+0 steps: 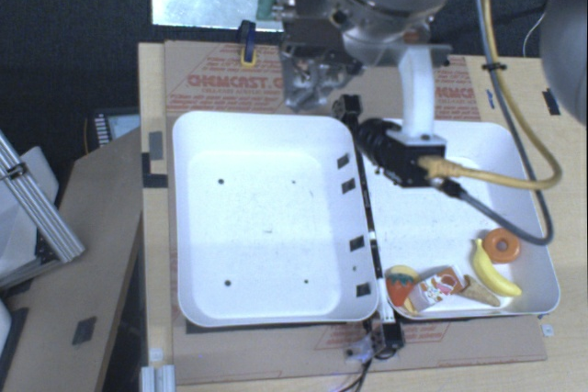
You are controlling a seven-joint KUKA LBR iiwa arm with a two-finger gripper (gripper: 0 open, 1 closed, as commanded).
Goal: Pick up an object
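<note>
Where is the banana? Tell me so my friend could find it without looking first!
Look at the right white bin, then go to its near corner, where a little pile of toys sits. The banana is the long, curved yellow one, just below a round orange toy. Nothing else there is yellow and bent.

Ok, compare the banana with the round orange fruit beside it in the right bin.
Shape: the banana is long and curved, while the orange fruit is round.
Colour: the banana is yellow; the orange fruit is orange with a darker spot at its middle.
Place: the orange fruit lies farther back, and the banana stretches from it toward the bin's front rim.
Both rest in the front right corner of the right bin, close together.
</note>
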